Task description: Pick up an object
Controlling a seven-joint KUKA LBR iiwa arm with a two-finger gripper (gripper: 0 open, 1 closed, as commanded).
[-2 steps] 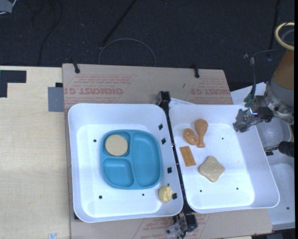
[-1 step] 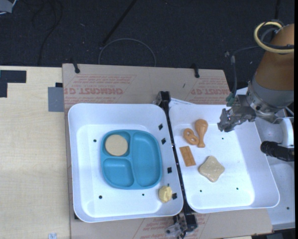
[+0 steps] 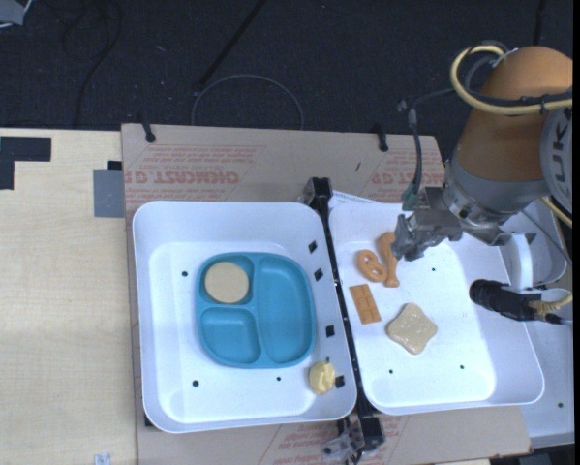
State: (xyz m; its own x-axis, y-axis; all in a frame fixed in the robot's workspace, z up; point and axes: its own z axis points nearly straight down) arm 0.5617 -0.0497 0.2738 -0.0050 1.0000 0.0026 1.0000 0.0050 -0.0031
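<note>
At the bottom of the frame, two shallow white bins are being shown side by side on a bench. Near the lower right corner of the left bin point(image 3: 164, 260), a small pale yellow lump point(image 3: 321, 377) is lying just beside the divider. Above it, a blue divided plate point(image 3: 270, 318) is resting in that bin, and a round tan cookie point(image 3: 226, 282) is sitting in the plate's upper left compartment.

In the right bin point(image 3: 464, 376), three items are being kept close together left of centre. Lowest is a pale square cracker point(image 3: 412, 328), turned like a diamond. Up and to its left, a small orange rectangular bar point(image 3: 365, 303) is lying with its long axis running roughly top to bottom, tilted slightly. Above that, an orange pretzel shape point(image 3: 374, 265) is lying against a curved orange piece point(image 3: 388, 260).

The gripper point(image 3: 412, 238) is being held just above and to the right of the curved orange piece, at the upper middle of the right bin. Whether it is spread or pressed together cannot be told. Nothing is seen being gripped. The nearest candidate appears to be lying just down and left of the gripper, so a short descent in that direction would likely be needed.

The grey arm with its orange band point(image 3: 522, 80) is reaching in from the upper right.
</note>
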